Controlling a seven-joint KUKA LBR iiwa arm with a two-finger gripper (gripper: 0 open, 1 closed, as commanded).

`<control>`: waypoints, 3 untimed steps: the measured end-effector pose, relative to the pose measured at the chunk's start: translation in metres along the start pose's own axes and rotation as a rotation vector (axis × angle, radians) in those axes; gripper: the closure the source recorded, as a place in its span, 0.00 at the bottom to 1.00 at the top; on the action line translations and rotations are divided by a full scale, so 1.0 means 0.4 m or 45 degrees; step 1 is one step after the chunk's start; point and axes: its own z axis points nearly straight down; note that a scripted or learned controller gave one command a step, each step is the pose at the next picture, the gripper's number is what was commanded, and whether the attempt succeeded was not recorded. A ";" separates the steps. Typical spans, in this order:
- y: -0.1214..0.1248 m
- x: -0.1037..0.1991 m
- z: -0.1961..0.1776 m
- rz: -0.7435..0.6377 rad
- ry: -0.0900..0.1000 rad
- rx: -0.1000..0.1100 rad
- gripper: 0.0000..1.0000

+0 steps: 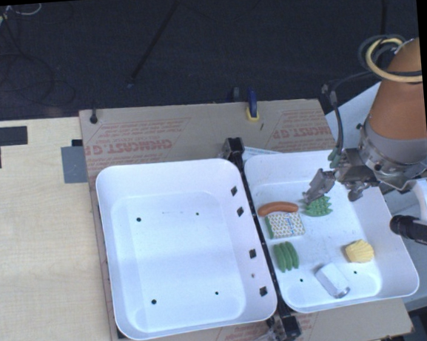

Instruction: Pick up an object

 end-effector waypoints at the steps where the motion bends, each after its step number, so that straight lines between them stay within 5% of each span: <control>1: 0.000 -0.001 -0.023 0.000 0.001 0.003 1.00; 2: -0.122 -0.219 -0.062 0.013 -0.003 0.001 1.00; 3: 0.114 -0.167 -0.278 -0.005 -0.005 -0.016 1.00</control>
